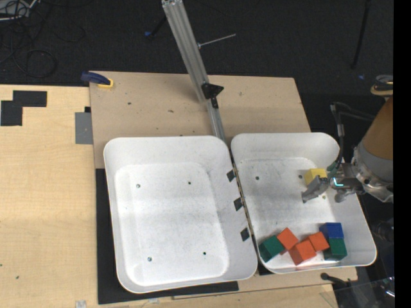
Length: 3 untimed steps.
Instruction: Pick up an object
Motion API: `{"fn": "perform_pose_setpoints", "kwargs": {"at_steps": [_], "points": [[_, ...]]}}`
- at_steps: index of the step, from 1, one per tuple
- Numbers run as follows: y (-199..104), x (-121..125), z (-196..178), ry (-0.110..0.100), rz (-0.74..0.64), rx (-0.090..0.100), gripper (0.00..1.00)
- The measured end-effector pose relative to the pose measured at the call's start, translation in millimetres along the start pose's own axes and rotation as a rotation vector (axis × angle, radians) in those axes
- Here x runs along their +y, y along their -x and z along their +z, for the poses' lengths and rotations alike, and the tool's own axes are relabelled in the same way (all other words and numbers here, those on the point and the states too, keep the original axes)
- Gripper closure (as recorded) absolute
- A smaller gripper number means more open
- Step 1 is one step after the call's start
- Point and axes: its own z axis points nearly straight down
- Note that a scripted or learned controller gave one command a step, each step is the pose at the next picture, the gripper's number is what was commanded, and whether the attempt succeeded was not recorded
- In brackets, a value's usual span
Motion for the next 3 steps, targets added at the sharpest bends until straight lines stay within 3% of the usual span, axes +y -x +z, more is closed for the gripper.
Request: {"fn": "perform_pose_setpoints", "kwargs": {"at_steps": [1,3], "points": [[1,1,-2,0.005,0.002,-0.001,0.00],[-11,-3,104,0.000,0.003,0.000,0.00]]}}
